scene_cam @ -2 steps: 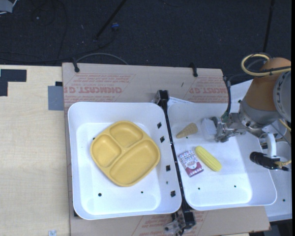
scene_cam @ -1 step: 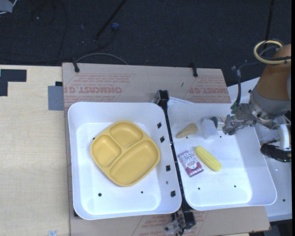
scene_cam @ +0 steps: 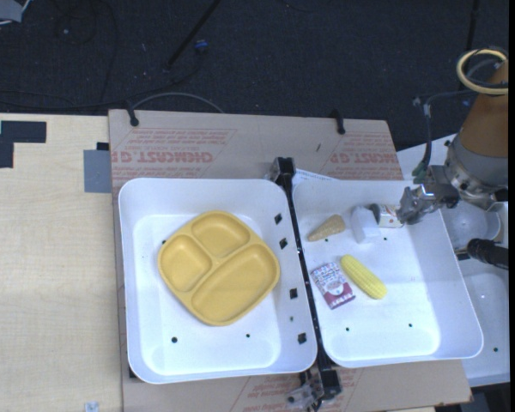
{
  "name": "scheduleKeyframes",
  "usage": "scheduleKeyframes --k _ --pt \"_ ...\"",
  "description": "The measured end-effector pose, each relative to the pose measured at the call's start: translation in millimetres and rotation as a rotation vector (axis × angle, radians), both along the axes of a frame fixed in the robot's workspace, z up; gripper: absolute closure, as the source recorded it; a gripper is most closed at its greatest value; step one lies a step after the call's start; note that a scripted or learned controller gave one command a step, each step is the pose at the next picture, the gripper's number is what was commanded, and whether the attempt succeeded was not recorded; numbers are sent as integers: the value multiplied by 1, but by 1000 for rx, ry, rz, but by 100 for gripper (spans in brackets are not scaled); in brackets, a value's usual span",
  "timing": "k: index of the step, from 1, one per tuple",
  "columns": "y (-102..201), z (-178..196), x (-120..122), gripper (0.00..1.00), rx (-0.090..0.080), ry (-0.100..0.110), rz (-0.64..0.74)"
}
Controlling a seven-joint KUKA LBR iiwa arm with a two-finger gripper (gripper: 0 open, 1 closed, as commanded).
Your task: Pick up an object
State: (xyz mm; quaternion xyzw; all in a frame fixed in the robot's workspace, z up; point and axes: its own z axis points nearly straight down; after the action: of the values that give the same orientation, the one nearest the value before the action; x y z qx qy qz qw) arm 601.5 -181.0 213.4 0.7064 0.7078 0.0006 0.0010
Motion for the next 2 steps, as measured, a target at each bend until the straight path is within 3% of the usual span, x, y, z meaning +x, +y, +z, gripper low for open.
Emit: scheduleKeyframes --k 1,2 --pt "-1 48 1 100 0 0 0" --pt "62 42 -10 100 3 6 3"
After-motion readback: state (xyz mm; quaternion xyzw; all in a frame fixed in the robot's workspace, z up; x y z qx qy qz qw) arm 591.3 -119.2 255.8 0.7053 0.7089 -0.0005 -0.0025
